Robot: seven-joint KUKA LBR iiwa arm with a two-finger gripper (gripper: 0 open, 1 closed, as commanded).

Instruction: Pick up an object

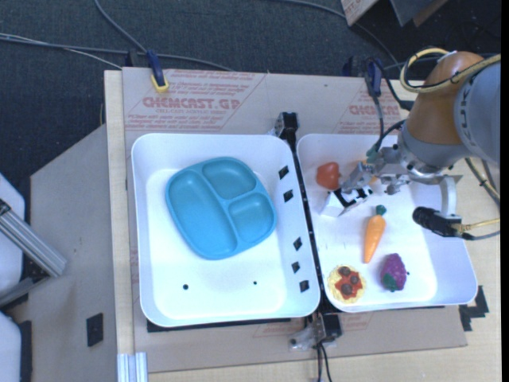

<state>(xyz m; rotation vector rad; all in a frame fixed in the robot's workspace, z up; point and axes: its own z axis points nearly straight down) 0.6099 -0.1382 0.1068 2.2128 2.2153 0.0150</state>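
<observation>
Nothing picked yet, far as can be judged. Gripper (355, 191) down low in the right bin (453, 289), just beside the tomato (327, 174), at the bin's top left. Can't tell whether the claw is open or closed, too small and cluttered at the tip. Nothing visibly lifted. Likely target: that tomato, round, red-orange, glossy. Also lying around in the same bin: carrot (374, 236), purple grapes (393, 271), tiny pizza (347, 284). Blue plate (220, 206) over in the left bin (159, 293). Grab and lift both left to do.
</observation>
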